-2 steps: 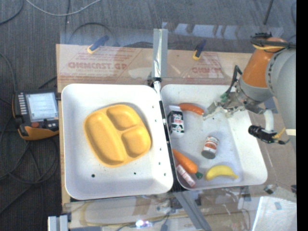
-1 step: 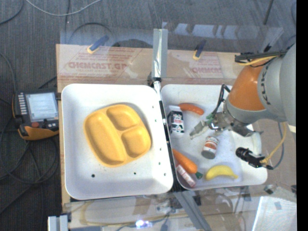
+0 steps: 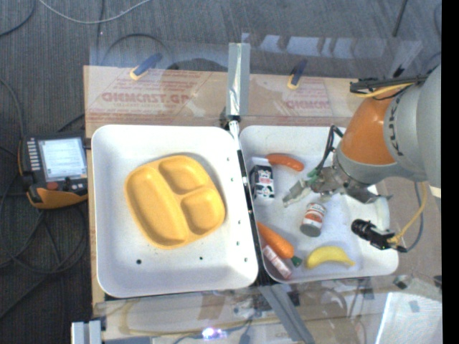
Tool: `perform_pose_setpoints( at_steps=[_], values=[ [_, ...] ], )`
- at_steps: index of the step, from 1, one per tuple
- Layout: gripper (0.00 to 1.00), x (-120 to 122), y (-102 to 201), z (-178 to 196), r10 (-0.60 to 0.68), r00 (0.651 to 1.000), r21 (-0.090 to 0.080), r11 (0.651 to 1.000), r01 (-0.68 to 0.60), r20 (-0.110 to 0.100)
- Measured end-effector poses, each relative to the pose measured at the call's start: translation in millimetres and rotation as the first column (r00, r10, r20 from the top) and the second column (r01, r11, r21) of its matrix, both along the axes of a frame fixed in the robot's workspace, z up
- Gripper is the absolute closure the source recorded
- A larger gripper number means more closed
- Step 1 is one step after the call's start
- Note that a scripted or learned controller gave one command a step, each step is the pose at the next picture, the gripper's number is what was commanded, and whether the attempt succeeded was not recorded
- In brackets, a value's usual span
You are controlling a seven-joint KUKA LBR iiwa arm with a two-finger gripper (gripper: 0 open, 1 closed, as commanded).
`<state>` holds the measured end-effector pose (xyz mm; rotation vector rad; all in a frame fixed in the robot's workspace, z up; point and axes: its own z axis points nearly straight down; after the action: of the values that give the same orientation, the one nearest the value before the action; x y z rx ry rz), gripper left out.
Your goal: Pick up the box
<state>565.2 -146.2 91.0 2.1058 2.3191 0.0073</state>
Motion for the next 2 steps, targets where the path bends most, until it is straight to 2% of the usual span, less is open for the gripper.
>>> perform_pose_setpoints(
  at_steps=[1,2],
  values=[
    [1.0,2.0,1.0,10.3,0.001,1.0,0.001,1.0,-0.001,0.005],
    [0.0,1.9,0.8,10.3,0.001,1.0,0.001,1.0,-0.001,0.005]
  ],
)
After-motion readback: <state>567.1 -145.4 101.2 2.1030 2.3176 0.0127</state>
